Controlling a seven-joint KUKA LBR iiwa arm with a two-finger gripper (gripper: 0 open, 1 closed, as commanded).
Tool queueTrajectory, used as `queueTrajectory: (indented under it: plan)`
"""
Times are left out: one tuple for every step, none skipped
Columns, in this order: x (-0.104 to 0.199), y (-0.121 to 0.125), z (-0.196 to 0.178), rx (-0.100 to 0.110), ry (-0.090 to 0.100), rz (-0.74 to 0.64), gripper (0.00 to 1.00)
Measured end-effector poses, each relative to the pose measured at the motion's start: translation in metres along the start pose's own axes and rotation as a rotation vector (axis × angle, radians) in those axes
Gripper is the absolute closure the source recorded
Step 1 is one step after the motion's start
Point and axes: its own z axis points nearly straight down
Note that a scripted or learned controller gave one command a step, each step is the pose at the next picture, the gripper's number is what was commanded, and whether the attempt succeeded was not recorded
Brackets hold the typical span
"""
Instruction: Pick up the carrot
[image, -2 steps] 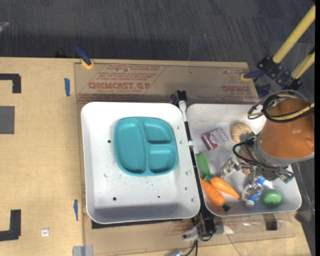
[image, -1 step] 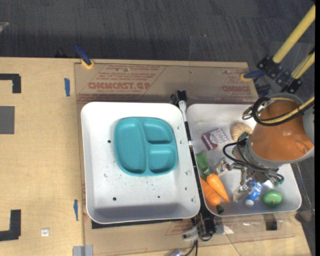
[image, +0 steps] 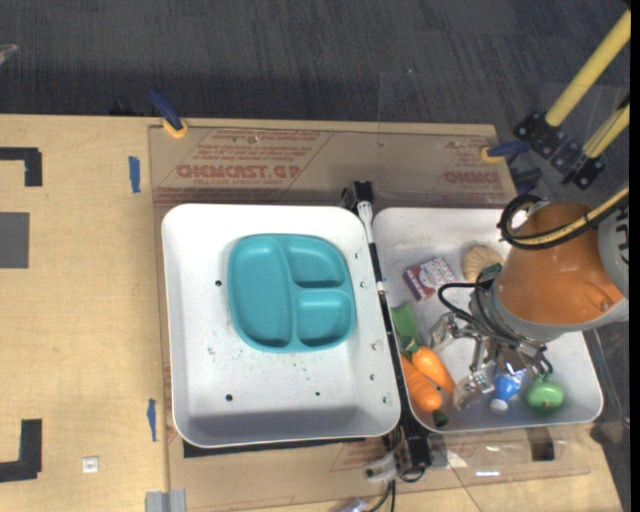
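Left bin (image: 190, 300): holds a teal tray (image: 292, 291), centre frame, flat, apart from the work.
Right bin (image: 585, 395): clutter crowded along its lower wall.
Carrot (image: 428, 368): lower left of right bin, against the divider, lying free.
Gripper (image: 487, 378): just right of carrot, fingers spread wide, empty, low among a blue item (image: 507, 387) and green ball (image: 544, 397), likely placed for a grasp.

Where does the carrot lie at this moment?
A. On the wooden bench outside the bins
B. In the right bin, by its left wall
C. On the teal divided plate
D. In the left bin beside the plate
B: the carrot lies in the right bin near its left wall, left of the gripper.
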Motion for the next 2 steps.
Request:
queueTrajectory:
  plan:
    - [0.0025, -0.0035, 0.0002, -0.001, -0.003, 0.143, 0.0]
    - [0.0085, -0.006, 0.0002, 0.001, -0.003, 0.438, 0.0]
